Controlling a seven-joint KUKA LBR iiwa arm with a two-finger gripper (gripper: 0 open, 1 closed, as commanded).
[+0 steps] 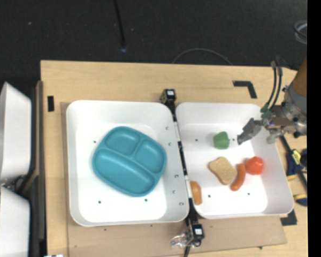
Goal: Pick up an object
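Nearby, green piece (221,140) sits just beside pincer (251,130).

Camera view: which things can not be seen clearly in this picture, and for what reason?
- Gripper: small and blurred in the camera view; open or shut is unclear.
- Arm: cut off by the right edge.
- Orange item: against the right bin's left wall, too small to identify.
- Green object: too blurred to identify.

glossy white plastic bins (123,213), matt wooden bench (123,79), smooth teal plastic plate (129,160)
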